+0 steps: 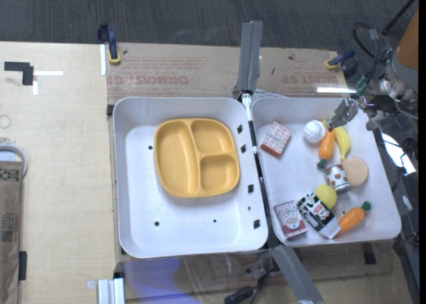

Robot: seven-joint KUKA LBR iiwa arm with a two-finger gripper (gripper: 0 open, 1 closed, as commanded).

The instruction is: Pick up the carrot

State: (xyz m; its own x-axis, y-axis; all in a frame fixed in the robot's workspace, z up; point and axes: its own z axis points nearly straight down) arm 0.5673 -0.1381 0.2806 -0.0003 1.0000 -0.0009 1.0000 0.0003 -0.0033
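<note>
Apparently approaching: the gripper (353,111), fingers spread and holding nothing, hovers at one o'clock of the upper carrot (325,145) in the right bin (388,183); next comes descending over it.

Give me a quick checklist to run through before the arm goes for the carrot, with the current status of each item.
1. Carrot located: ok. One carrot lies at the right bin's near right corner; a second orange piece sits higher up.
2. Target choice unambiguous: not ok, two candidates.
3. Gripper above a carrot: not ok; it is at the bin's far right edge.
4. Finger opening: cannot tell.
5. Room around the near carrot: not ok; a black-and-white carton touches its tip.
6. Upper piece free: not ok; banana and white ball crowd it.
</note>
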